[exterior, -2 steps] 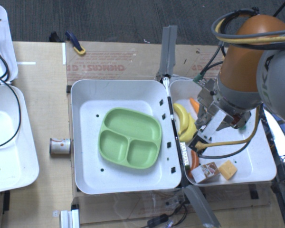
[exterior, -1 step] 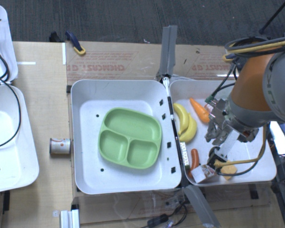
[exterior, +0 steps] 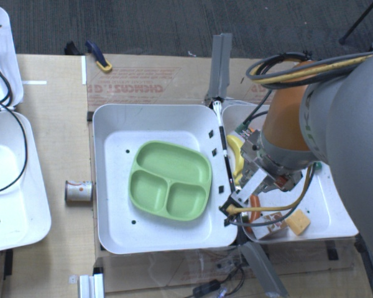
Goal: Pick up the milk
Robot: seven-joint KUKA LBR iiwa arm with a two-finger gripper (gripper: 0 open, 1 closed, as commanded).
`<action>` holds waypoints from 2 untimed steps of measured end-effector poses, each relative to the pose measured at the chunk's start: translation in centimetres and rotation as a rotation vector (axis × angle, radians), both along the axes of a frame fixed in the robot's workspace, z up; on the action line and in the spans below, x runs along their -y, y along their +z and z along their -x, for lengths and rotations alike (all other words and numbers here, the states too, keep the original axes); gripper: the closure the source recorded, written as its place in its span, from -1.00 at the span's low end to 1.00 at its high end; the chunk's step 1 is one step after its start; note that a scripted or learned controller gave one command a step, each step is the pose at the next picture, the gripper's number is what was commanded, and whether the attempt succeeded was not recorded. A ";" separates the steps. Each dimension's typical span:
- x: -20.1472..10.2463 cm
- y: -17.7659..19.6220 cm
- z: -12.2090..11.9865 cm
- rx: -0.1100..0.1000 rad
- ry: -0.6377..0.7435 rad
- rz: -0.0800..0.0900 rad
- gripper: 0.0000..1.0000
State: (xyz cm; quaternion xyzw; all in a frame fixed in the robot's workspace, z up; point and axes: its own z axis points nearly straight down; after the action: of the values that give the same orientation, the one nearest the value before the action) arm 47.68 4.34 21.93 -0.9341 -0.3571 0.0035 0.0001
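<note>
Milk (exterior: 272,227), seemingly the small white-and-brown carton, lies at the near edge of the right bin (exterior: 336,219), just beside a yellow block (exterior: 298,223). Directly over it hangs the end effector (exterior: 268,188); whether it is wide or narrow cannot be told. A green plate (exterior: 171,180) lies in the left bin (exterior: 112,166).

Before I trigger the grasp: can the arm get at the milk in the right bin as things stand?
Probably yes: the arm hangs over the right bin, above what looks like the milk carton. The yellow wedge and bin wall crowd it.
</note>
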 end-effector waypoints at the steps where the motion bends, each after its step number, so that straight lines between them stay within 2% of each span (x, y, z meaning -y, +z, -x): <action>1: -5.1 -1.2 0.0 -0.001 0.044 0.000 1.00; 2: -11.5 2.9 0.0 0.002 0.129 0.001 1.00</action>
State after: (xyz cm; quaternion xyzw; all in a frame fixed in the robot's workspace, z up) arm 47.71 15.81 24.82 -0.9091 -0.4167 0.0028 -0.0007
